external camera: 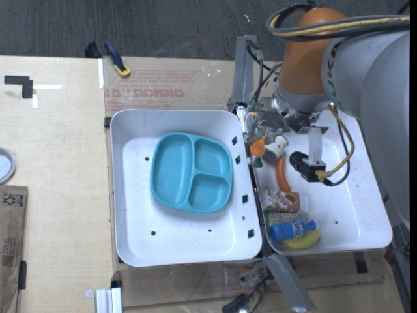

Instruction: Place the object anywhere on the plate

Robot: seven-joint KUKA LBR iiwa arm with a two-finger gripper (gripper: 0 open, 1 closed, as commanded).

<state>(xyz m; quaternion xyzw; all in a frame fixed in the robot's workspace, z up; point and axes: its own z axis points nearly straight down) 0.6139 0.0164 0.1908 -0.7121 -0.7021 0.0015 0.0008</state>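
A light blue plate (pixel 192 173) with three compartments lies in the left white bin (pixel 130 194), and nothing rests on it. My gripper (pixel 256 128) hangs low over the far left corner of the right bin (pixel 358 207), just past the wall between the two bins. Right below it sit a small orange object (pixel 258 148) and a white cup-like piece (pixel 274 147). Wrist hardware and cables crowd around the gripper, and I cannot see anything held in it.
Further objects lie along the right bin's left side: an orange sausage shape (pixel 283 173), a small printed box (pixel 282 202), a blue bottle (pixel 292 229) and a yellow banana (pixel 301 241). A black cable plug (pixel 307 165) dangles over that bin. The arm's grey bulk covers the right.
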